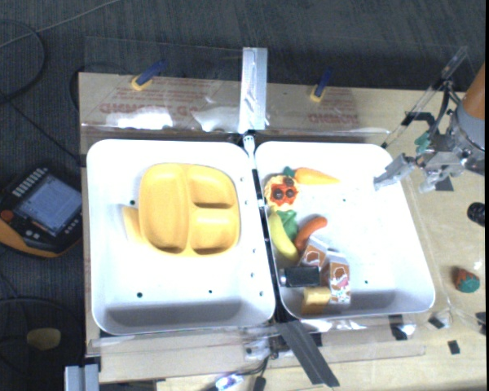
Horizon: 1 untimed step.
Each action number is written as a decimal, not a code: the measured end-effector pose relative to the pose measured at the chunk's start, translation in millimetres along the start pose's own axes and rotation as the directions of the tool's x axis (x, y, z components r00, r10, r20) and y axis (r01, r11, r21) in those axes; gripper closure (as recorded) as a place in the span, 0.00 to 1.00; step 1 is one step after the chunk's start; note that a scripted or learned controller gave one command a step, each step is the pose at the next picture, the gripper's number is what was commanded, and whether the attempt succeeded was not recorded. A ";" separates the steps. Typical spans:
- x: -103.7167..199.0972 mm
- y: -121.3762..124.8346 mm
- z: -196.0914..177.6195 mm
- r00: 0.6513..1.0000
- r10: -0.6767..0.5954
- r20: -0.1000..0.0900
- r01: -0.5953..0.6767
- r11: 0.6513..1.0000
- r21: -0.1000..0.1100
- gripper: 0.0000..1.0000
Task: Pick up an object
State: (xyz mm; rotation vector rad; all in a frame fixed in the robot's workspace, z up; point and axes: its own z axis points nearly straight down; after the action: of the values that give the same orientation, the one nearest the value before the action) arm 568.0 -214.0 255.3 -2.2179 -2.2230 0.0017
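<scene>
One arm point(473, 104) hangs w/ pincer point(411, 172) over right bin point(407, 243) edge, fingers apart, nothing held; toy food point(306, 235) piled at left wall.

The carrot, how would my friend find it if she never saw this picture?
Look in the right white bin, where toy food is piled along its left side. At the top of that pile lies the carrot. It is the only long orange pointed thing, with a green tuft, above the yellow banana.
</scene>
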 end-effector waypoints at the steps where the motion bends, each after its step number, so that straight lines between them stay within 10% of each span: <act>1: 49.6 7.8 89.1 0.994 -0.110 0.000 0.110 0.994 0.000 0.00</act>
State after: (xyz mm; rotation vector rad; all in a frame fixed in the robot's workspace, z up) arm 575.5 -164.4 166.2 -2.0919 -2.3416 0.0014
